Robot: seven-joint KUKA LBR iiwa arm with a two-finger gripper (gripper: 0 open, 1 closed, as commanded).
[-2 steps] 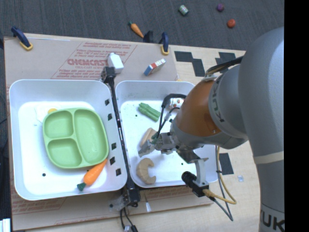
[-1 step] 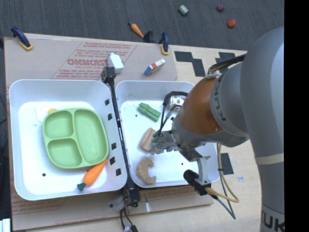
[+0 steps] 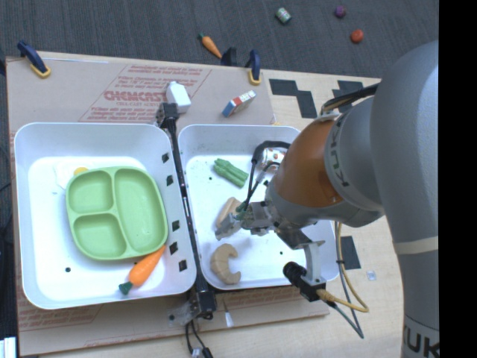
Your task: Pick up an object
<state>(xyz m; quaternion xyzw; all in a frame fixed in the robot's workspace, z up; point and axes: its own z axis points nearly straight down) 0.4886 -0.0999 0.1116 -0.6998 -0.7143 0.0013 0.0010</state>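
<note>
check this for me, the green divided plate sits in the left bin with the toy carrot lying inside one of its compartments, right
Not quite. In the camera view the green divided plate does sit in the left bin, but the toy carrot is not inside a compartment. It lies on the bin floor beside the plate's near right corner, against its outer rim.

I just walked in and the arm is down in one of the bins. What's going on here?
The grey arm reaches into the right bin, with its gripper low over a tan wedge-shaped piece. Whether it actually has hold of that piece cannot be told from this angle. A curved tan piece lies nearer the front of that bin and a green vegetable near the back. The left bin holds a green divided plate with a toy carrot at its front edge.
</note>
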